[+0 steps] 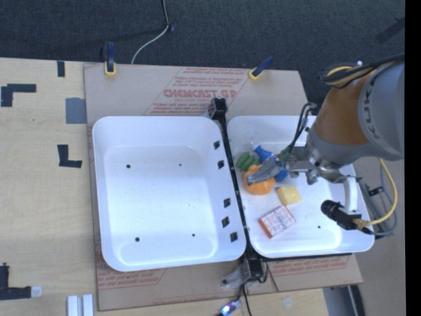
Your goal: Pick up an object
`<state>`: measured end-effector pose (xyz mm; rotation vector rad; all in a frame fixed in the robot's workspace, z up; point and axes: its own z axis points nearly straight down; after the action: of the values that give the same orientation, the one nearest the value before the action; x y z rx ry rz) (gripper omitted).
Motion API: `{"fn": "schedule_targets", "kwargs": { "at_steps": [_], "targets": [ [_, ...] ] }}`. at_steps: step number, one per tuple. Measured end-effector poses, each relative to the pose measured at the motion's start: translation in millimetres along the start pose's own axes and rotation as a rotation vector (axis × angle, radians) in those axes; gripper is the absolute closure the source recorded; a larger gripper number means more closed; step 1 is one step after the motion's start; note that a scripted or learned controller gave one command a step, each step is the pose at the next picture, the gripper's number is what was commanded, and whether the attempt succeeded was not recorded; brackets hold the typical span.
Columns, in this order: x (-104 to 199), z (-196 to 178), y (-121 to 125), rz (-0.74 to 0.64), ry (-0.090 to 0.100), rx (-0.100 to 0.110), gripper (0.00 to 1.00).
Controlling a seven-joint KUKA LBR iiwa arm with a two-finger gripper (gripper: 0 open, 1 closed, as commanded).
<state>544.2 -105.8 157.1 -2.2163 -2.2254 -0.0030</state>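
The orange object (259, 185) in the right bin (329, 242) sits under the tool (263, 174), whose grip state I cannot tell; judging the approach step, closing and lifting come next.

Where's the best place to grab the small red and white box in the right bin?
Probably from above, pinching the red and white box across its shorter sides. It lies flat and apart from the yellow block, leaving both sides free for the hand.

Dark carpet (263, 12) behind wooden bench (39, 196)
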Motion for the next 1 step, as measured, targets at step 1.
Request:
{"fn": "schedule_targets", "kwargs": {
  "at_steps": [1],
  "targets": [
    [90.1,-28.3,26.7,-0.007,0.002,-0.002,1.00]
  ]
}}
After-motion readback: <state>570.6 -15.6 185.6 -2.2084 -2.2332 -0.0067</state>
